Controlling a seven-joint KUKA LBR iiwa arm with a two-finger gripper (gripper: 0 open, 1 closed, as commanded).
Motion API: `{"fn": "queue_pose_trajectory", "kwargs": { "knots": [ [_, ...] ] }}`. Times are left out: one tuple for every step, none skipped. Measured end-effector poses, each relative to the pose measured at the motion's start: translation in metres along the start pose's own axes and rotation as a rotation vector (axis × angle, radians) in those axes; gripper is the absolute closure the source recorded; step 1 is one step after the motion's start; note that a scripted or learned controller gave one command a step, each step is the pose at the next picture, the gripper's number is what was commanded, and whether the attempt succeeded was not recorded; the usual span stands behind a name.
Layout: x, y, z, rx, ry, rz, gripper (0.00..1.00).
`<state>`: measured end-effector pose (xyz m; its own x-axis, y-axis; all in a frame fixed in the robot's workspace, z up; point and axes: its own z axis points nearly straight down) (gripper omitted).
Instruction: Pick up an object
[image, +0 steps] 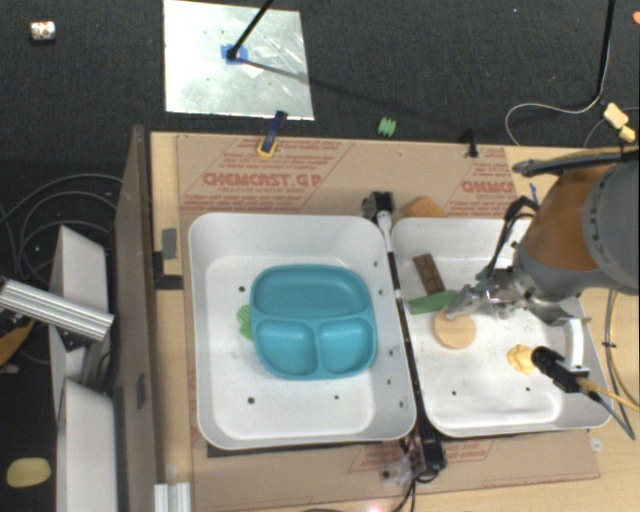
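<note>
In the right bin (480, 415) my gripper (463, 306) hangs low, just above the top edge of a tan round disc (456, 333). A flat green block (428, 303) lies just left of the gripper tip, touching or nearly touching it. Above the green block lies a brown bar (427, 271). A small yellow lump (520, 357) sits toward the bin's right side. I see nothing lifted off the bin floor.
The left bin (230, 400) holds a blue divided tray (312, 320) with a green scrap (243, 320) poking out from under its left edge. A tan piece (423, 208) lies on the cardboard behind the bins. The grey arm (590, 235) reaches in from the right.
</note>
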<state>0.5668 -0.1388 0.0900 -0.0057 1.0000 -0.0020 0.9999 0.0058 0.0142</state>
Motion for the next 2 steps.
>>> {"fn": "queue_pose_trajectory", "kwargs": {
  "knots": [
    [0.039,-0.036,0.000,-0.003,-0.002,0.003,0.00],
    [0.001,0.055,0.000,-0.003,-0.001,-0.001,0.00]
  ]
}}
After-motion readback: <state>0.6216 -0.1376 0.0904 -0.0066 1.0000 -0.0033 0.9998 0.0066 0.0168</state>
